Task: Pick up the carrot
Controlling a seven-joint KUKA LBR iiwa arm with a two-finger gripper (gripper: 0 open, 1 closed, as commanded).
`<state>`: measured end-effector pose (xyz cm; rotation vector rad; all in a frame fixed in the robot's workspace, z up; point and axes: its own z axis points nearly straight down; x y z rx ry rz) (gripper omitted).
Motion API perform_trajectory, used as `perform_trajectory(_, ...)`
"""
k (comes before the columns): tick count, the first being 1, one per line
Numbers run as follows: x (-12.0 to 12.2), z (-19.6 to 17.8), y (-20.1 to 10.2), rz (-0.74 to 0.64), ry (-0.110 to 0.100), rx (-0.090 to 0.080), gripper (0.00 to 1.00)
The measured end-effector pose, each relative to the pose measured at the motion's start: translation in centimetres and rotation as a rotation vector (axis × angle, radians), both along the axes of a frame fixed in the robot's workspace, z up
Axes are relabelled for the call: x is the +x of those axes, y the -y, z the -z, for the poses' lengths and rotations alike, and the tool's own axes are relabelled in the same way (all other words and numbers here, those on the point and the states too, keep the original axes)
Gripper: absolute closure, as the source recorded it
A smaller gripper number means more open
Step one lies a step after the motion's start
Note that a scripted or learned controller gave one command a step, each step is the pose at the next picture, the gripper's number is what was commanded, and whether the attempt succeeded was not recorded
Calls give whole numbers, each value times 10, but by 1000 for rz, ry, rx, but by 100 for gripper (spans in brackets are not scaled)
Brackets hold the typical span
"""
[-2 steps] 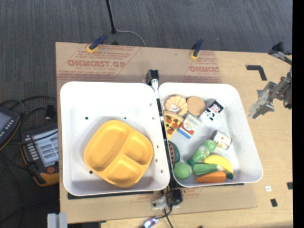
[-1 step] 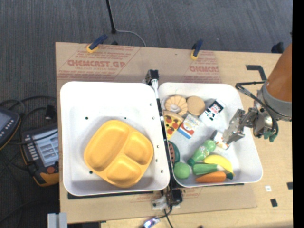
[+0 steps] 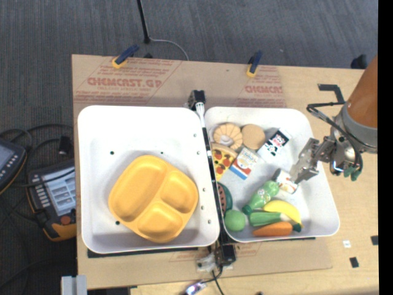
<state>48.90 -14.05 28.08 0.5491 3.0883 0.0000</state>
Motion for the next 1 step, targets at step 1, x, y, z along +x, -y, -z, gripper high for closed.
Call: perform_trajectory(1, 1, -10, 0, 0, 3, 0, 100)
